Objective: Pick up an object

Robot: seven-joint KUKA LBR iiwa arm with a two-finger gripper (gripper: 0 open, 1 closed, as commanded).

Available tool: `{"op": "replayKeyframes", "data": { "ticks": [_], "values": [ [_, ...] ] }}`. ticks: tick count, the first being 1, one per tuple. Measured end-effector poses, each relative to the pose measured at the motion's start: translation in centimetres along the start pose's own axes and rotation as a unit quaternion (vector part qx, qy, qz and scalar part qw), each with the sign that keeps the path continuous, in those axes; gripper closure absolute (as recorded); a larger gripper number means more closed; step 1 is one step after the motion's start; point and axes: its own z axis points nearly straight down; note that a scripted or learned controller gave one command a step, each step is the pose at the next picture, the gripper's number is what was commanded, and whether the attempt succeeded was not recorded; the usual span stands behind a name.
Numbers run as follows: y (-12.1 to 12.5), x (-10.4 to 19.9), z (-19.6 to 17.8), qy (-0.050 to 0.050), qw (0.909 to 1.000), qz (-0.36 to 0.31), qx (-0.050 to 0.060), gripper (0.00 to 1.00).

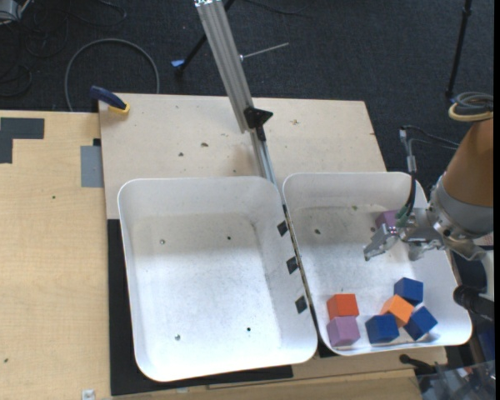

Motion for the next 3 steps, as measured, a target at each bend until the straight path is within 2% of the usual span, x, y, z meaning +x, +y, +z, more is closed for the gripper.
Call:
{"op": "replayKeyframes", "data": {
  "ticks": [1, 2, 3],
  "values": [
    [2.6, -3.0, -1.2, -0.001, 1.0000, -0.002, -0.001, 0.00],
    [7.9, -5.4, -6.8, -0.002, 1.0000, -0.005, -0.004, 0.00],
    [8.9, -6.5, -1.5, 0.000, 1.0000, -0.003, 0.002, 0.00]
  ]
}}
